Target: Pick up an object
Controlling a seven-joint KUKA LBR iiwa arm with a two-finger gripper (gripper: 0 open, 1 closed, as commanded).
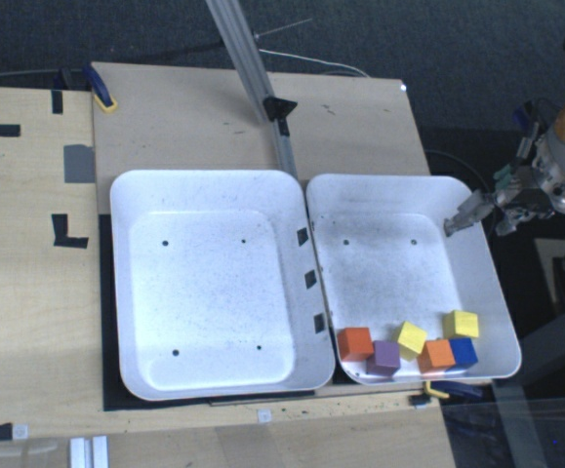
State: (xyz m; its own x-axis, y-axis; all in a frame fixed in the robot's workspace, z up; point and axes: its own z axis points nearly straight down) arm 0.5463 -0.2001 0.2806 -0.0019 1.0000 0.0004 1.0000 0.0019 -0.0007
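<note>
Looking at the claw (484, 215) first, I see it hanging at the right rim of the right bin (380, 203), its two fingers spread apart with nothing between them. One finger (461, 219) slants down over the bin's upper right corner; the other sits just outside the wall. The grey wrist behind it runs off toward the right of the view.

Everything I could pick sits well away from the claw, bunched along the near wall of that same bin: an orange cube (355, 342), a purple cube (386, 357), a yellow cube (411, 337) tilted on a corner, a second orange cube (436, 355) touching a blue cube (463, 352), and another yellow cube (462, 323) just above those two. The left bin (204, 188) offers me nothing to go for.

My judgement is that this is the approach, with the grasp not yet begun. To do it well I would choose the first orange cube or the upper yellow one, since each seems to have free sides. The packed orange and blue pair would likely block a finger. I would bring the claw over the chosen cube, square the fingers to its faces, and descend straight, minding the near wall, which could catch a finger.
</note>
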